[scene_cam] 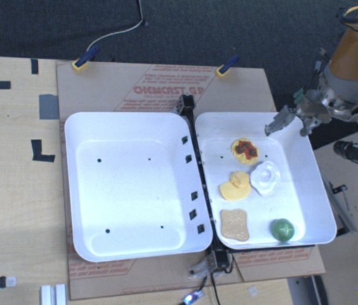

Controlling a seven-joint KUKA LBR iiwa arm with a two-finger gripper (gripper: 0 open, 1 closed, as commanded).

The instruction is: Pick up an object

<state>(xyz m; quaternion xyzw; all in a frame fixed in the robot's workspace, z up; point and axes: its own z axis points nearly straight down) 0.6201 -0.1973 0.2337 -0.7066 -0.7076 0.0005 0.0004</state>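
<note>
The right bin (pixel 306 170) holds several toy foods. A small pizza round with red topping (pixel 245 149) lies near the back. A white piece (pixel 265 177) sits beside a yellow piece (pixel 235 187) in the middle. A tan bread slice (pixel 234 224) and a green ball (pixel 282 229) lie at the front. My gripper (pixel 290 123) hangs over the bin's back right corner, above and to the right of the pizza round. Its two fingers stand apart with nothing between them.
The left bin (pixel 80 170) sits beside the right one, joined by a black clip divider (pixel 193 170). Both rest on a cardboard sheet (pixel 160 88) held by blue and yellow clamps (pixel 85 58). The orange-banded arm (pixel 349 49) enters at the top right.
</note>
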